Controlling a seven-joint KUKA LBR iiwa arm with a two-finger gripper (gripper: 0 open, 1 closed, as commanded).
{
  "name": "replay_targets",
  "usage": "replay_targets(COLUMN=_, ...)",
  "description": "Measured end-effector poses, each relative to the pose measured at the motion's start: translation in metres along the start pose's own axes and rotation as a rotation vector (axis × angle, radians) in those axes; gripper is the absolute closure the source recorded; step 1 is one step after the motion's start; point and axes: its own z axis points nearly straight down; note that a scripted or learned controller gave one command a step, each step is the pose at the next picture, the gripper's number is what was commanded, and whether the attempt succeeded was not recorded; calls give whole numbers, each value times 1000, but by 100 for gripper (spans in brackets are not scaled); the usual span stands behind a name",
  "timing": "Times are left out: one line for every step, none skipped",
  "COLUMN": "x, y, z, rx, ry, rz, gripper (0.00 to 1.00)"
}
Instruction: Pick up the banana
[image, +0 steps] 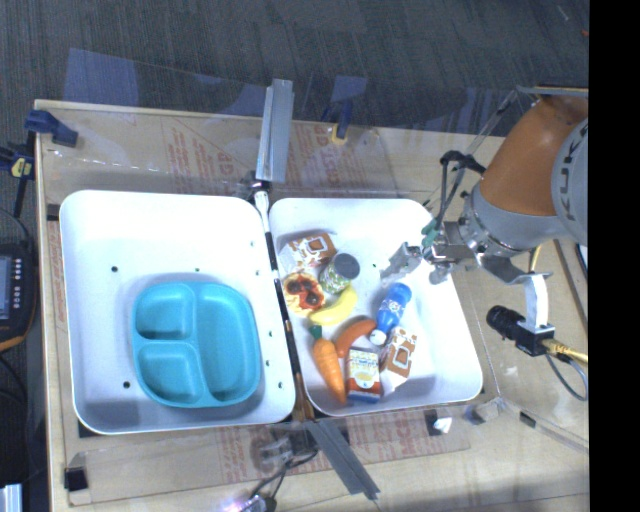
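Note:
The yellow banana (333, 305) lies in the right bin (455, 370), near its middle left, among other toy foods. It touches a pizza slice (302, 291) on its left and sits just below a dark can (344, 267). My gripper (420, 265) hangs over the upper right part of that bin, to the right of the banana and apart from it. It is open with nothing between its fingers. The blue bottle (392, 305) stands between the gripper and the banana.
Around the banana lie a sausage (352, 333), a carrot (327, 367), two small cartons (364, 374) (400, 352) and a pastry box (308, 247). The left bin (90, 250) holds a blue divided plate (196, 342). A metal bar (273, 130) runs back from between the bins.

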Motion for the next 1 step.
replay_targets(x=20, y=30, z=122, rx=2, ry=-1, rz=20, gripper=0)
